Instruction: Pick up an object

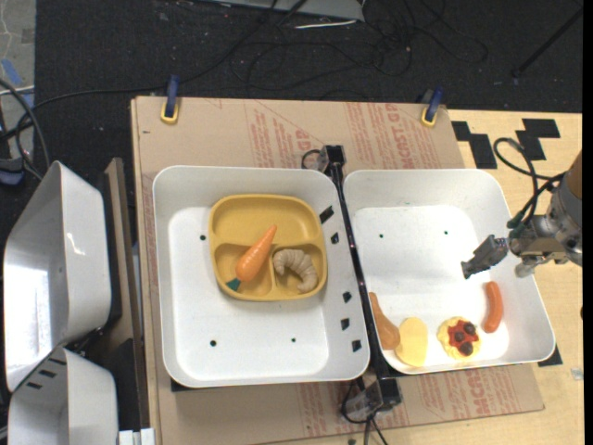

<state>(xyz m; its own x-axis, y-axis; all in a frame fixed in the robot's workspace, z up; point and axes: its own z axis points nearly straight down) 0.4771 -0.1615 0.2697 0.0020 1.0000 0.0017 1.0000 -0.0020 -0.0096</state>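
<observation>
This is a robotics lab or test cell rather than a home or kitchen. The worktop is a raw brown cardboard-faced board printed with red lettering, held at its far edge by two yellow-and-blue clamps. It stands on dark carpet-like flooring strewn with loose black cables. Two shallow white plastic bins sit side by side on it, joined by black brackets. Black-and-white square marker patterns lie at the board's right corner. The food in the bins is toy plastic, such as an orange carrot on a yellow divided plate.
</observation>
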